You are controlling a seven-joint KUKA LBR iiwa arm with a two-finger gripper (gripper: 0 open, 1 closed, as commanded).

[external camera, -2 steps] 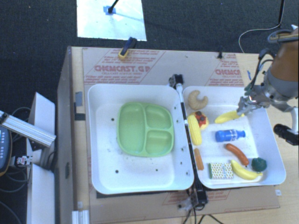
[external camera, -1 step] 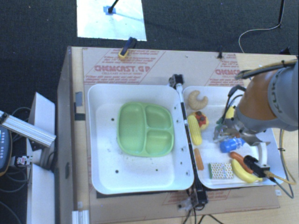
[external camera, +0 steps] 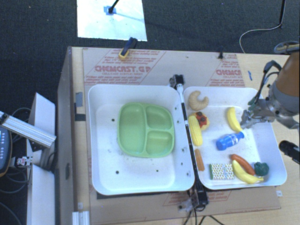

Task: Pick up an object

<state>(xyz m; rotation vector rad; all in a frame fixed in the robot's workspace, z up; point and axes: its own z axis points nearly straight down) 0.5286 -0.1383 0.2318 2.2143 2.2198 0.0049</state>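
The pincer [external camera: 247,118] is seen low over the right bin [external camera: 276,172] on the worktop [external camera: 154,62]; whether it is spread or pressed together cannot be told. A yellow banana [external camera: 233,118] lies just left of it, a blue bottle [external camera: 229,141] below-left. A green divided plate [external camera: 145,129] sits far left in the other bin.

Grey arm from the right, orange-banded wrist, pincer [external camera: 247,119] low and angled leftward, fingers perhaps slightly parted.

Green plate [external camera: 145,129], blue bottle [external camera: 230,141] — yellow bananas [external camera: 233,118], white bins [external camera: 140,184]
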